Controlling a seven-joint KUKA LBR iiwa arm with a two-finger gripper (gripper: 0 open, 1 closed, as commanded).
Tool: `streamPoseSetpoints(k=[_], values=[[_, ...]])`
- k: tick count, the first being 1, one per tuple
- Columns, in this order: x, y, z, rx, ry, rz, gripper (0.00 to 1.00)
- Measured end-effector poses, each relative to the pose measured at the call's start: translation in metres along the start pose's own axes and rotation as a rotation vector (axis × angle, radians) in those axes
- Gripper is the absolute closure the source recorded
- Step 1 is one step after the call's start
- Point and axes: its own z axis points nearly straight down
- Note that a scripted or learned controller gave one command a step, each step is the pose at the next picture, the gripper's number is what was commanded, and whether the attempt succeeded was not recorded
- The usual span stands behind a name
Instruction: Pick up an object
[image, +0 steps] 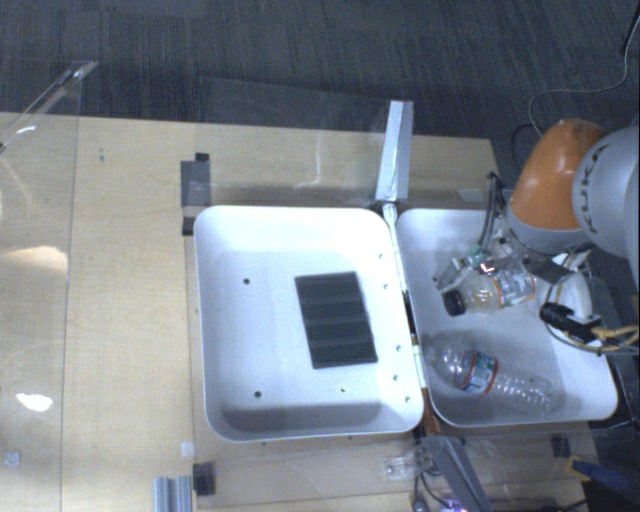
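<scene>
My hand (478, 268) hangs low in the right white bin (590, 392), its metal parts crowded against a small clear bottle (487, 291) with a dark cap that points left; I cannot tell whether I grip it. Nearer the front wall lies a crumpled clear plastic bottle (490, 374) on its side, apart from me. The left bin (230, 320), smooth with rounded corners, holds a flat, dark ribbed rectangular block (335, 319) near its middle. Both bins rest on the pale wooden surface (110, 330).
</scene>
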Motion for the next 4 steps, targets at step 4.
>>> streamPoseSetpoints(k=[4], values=[[0.022, 0.031, 0.001, 0.001, 0.0, 0.076, 0.0]])
